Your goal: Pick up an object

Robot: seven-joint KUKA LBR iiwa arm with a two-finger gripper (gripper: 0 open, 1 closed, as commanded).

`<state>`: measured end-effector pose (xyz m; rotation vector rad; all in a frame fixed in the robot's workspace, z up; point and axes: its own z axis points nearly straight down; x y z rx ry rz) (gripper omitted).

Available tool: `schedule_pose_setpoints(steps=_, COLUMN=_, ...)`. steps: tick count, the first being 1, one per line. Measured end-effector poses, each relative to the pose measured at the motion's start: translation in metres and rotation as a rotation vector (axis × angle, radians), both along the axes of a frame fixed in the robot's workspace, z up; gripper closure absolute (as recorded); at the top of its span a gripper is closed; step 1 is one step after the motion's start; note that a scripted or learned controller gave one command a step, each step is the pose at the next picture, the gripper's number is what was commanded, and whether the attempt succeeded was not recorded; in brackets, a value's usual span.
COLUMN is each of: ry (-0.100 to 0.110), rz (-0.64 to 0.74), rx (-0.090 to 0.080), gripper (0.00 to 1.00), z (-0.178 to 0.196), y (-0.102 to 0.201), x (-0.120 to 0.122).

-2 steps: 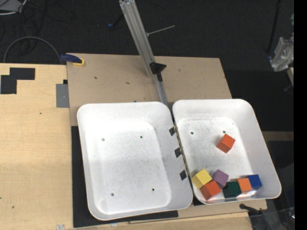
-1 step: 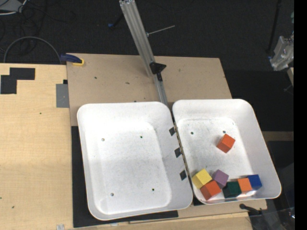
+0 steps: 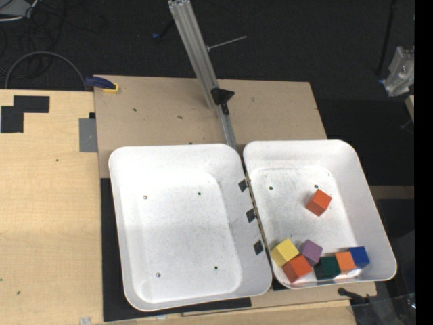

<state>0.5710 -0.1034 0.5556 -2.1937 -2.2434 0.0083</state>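
While every block sits untouched in the right bin (image 3: 352, 156), my pick-up has yet to begin.

Nothing on the desk (image 3: 270, 107) has been lifted: a lone orange cube (image 3: 318, 202) rests tilted near the middle of the right bin, well apart from the cluster along that bin's near edge, where a yellow block (image 3: 285, 250), a red block (image 3: 296, 268), a purple block (image 3: 311, 250), a dark green block (image 3: 327, 268), a second orange block (image 3: 346, 261) and a blue block (image 3: 359, 256) crowd together, several touching. The left bin (image 3: 128, 164) lies alongside. Whether my hand is released or clenched I cannot tell from this vantage. By my reckoning the whole job remains: reaching in, closing on one block and raising it. The lone orange cube, with free space around it, looks the easiest candidate.
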Motion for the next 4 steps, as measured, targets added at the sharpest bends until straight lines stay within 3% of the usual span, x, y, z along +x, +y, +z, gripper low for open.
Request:
schedule_pose_setpoints(steps=1, ry=0.002, rz=0.008, rx=0.0, gripper=1.0, z=0.009, y=0.001, x=0.001)
schedule_pose_setpoints(steps=2, ry=0.0, rz=-0.014, rx=0.001, gripper=1.0, z=-0.017, y=-0.002, x=-0.013)
schedule_pose_setpoints(steps=3, ry=0.002, rz=-0.024, rx=0.001, gripper=1.0, z=-0.063, y=-0.029, x=0.032)
schedule_pose_setpoints(steps=4, ry=-0.005, rz=-0.015, rx=0.003, gripper=1.0, z=-0.057, y=0.043, x=0.056)
